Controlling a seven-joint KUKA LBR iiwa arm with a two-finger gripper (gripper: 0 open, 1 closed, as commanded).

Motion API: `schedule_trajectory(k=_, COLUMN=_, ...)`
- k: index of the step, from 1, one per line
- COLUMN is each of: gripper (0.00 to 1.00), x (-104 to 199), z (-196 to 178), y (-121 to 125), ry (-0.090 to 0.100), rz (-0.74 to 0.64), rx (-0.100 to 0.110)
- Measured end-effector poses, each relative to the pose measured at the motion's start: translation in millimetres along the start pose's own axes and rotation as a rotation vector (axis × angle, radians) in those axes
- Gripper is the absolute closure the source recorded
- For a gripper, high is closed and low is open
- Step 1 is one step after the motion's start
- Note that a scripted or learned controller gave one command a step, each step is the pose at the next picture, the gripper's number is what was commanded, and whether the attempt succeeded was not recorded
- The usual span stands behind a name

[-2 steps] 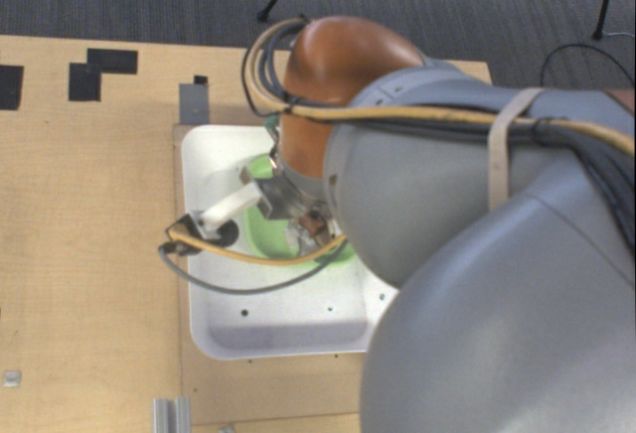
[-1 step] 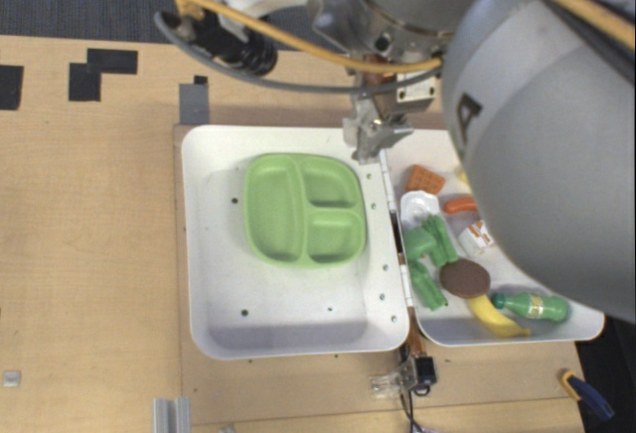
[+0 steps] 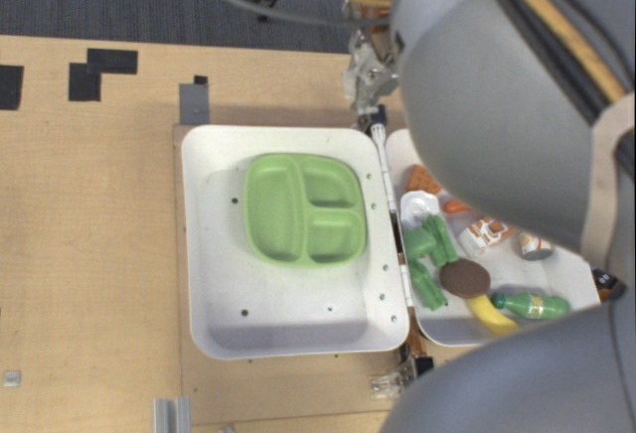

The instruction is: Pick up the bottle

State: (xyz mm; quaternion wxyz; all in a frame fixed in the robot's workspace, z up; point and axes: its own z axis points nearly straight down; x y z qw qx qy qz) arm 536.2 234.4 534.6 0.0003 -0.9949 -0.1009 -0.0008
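A: Bottle status?
B: I see the bottle [image 3: 532, 304], green glossy plastic, lying on its side in the right bin [image 3: 447, 330], touching a yellow banana [image 3: 489, 314].
A: Gripper?
B: I cannot tell its state.

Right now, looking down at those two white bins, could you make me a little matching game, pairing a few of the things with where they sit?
Things:
1. green divided plate
2. green bottle
3. banana
4. brown disc

Places:
A. right bin, just left of the bottle, at the near wall
B. middle of the left bin
C. right bin, lying on its side near the right end
D. right bin, just above the banana

Pairs: 1-B, 2-C, 3-A, 4-D
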Motion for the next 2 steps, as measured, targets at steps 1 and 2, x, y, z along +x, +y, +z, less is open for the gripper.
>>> schedule_trajectory(k=1, gripper=1.00, x=-48.3, z=0.1, y=-10.3, ry=0.000, rz=-0.222, rx=-0.001)
schedule_trajectory(k=2, gripper=1.00, x=-48.9, z=107.7, y=-9.5, ry=0.000, rz=-0.095, rx=0.000)
